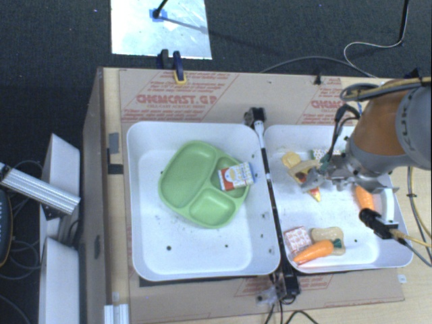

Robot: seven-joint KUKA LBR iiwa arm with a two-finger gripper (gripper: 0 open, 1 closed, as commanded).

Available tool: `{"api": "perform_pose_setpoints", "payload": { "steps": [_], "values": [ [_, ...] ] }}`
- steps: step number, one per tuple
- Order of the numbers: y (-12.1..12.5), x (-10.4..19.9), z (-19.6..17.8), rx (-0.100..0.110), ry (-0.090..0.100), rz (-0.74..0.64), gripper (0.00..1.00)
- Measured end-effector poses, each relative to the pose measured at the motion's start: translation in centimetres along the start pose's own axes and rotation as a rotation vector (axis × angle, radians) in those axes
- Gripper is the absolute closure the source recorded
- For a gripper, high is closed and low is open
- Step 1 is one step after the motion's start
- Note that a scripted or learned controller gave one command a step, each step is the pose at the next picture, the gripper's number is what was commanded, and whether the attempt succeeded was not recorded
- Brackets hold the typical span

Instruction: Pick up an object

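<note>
Down at right of frame among small yellow pieces (298,167), claw (316,175) state impossible to tell, possibly nudging clutter aside and closing on nothing.

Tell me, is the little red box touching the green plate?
Touching. The camera view shows the little red box lying on the right side of the green plate, overlapping its rim.

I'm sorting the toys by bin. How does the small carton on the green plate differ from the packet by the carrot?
The carton lies in the left bin, resting on the divided green plate; the packet lies on the right bin floor, beside the carrot. The carton shows a blue edge; the packet doesn't. Both are small, red and white.
</note>
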State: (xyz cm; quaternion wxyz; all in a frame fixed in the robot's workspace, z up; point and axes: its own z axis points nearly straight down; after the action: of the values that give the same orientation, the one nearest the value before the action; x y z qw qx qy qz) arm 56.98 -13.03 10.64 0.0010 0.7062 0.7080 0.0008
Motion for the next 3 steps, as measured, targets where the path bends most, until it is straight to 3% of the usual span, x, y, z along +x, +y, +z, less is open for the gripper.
{"api": "perform_pose_setpoints", "payload": {
  "steps": [1, 2, 3],
  "values": [
    [4.8, 2.1, 2.2, 0.000, 0.000, -0.002, 0.00],
    [4.9, 2.0, 1.1, -0.002, 0.000, -0.003, 1.00],
    [1.2, 6.2, -7.9, -0.002, 0.001, -0.002, 1.00]
  ]
}}
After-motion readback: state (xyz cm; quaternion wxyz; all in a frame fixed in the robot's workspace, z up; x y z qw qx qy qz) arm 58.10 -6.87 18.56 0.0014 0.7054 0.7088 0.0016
